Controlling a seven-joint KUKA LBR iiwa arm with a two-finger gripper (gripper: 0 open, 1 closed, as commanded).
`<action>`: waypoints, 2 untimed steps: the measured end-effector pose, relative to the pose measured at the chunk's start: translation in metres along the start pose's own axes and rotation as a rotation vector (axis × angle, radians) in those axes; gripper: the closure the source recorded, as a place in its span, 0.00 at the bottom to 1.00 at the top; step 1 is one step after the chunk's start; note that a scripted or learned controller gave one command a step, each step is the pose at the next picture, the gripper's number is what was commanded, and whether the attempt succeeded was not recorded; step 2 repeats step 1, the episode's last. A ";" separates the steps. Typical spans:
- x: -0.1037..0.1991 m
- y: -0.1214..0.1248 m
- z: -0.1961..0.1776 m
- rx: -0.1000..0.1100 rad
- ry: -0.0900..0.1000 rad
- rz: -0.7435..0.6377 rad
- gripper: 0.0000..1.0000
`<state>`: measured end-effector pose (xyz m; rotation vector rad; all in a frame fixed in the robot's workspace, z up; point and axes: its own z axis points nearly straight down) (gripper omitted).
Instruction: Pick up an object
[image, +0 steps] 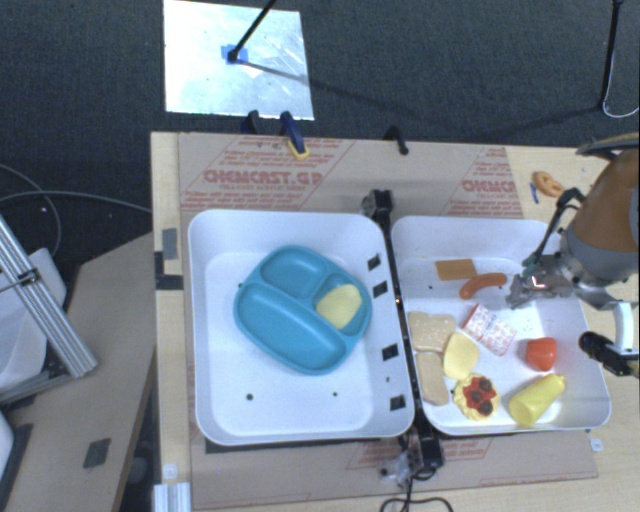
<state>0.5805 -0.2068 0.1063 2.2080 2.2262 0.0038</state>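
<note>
The left bin (215, 400) holds a blue divided plate (298, 310) with a yellow piece (340, 304) in one compartment. The right bin (590, 400) holds toy food: a sausage (483, 285) just left of the gripper (528, 290), bread (431, 331), a tomato (541, 352). Whether the fingers are open, I cannot tell. The sausage is orange-red, slightly curved. The cardboard (260, 165) reads "CHEMCAST GP".

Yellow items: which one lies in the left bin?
The yellow piece on the blue plate. The other yellow items sit in the right bin.
</note>
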 end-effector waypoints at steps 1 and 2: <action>0.000 0.001 -0.011 -0.003 -0.001 -0.003 1.00; 0.000 0.001 -0.011 -0.003 -0.001 -0.003 1.00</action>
